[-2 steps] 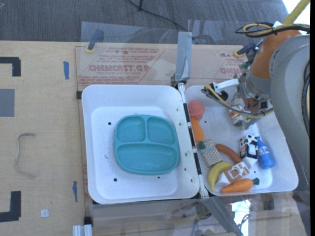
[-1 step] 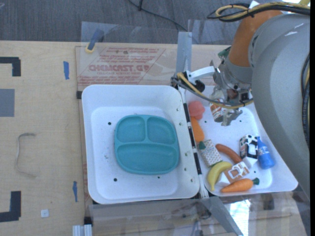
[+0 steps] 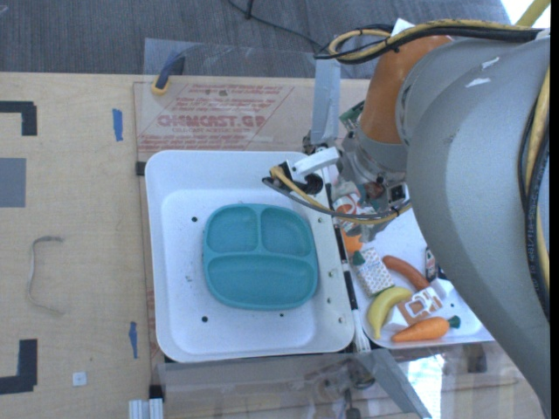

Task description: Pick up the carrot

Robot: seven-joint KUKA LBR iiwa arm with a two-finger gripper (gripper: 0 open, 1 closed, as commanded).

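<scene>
Claw (image 3: 358, 221): hangs low over the near-left corner of the right bin (image 3: 472, 328), close to the divide between the two bins. The wrist and a loop of yellow-and-black cable (image 3: 301, 192) cover most of it, and whether it is released or clenched cannot be told from here. Nothing can be made out in its grasp.

Small orange piece (image 3: 352, 242): lies just under the claw, against the bin's left wall.

White perforated block (image 3: 375, 273): next outward, tilted, near the orange piece.

Sausage (image 3: 405, 271): reddish-orange, lying at a slant just beside the block.

Banana (image 3: 384, 307): yellow, curved, nearer the front edge of the right bin.

Small printed card (image 3: 423, 303): white with brown markings, just beside the banana.

Carrot (image 3: 423, 329): orange with a green stub at its right end, lying along the front of the right bin, touching or nearly touching the banana's tip, well apart from the claw.

Arm (image 3: 476, 147): grey bulk with orange band, overhanging most of the right bin.

Left bin (image 3: 166, 260): white, shallow, holding a teal divided plate (image 3: 259, 257) with three compartments.

Bench (image 3: 70, 190): pale wood, blue tape marks.
</scene>
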